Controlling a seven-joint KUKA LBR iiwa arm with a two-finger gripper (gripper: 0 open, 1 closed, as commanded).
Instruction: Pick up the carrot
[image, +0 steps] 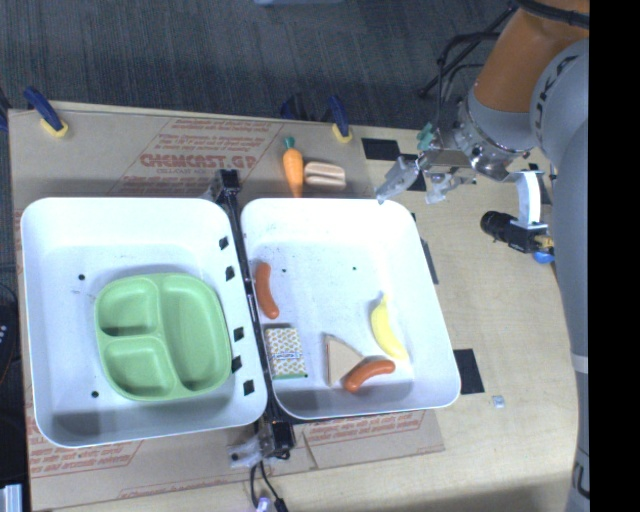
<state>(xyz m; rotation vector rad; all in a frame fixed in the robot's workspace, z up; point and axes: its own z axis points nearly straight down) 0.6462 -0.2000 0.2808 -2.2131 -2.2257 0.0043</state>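
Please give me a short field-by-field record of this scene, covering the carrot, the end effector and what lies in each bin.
carrot: outside the bins, on the bench beyond the right bin's far rim
beside carrot: small tan block to its right
end effector: above the right bin's far right corner, apart from the carrot
left bin: green divided tray
right bin: two sausages, banana, sandwich wedge, small packet
carrot picked up: no
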